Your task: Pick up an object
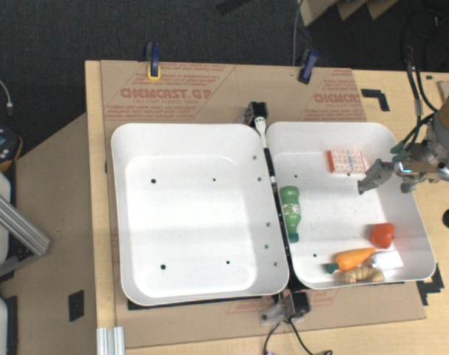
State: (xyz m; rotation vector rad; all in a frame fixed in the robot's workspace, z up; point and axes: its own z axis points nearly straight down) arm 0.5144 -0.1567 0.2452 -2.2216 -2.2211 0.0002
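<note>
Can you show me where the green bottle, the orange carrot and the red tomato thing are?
Green plastic bottle [290, 213]: camera view, on its label, mid-body.
Orange toy carrot [354, 258]: camera view, middle of its orange body.
Round red toy tomato [382, 234]: camera view, centre of its top side.
</note>
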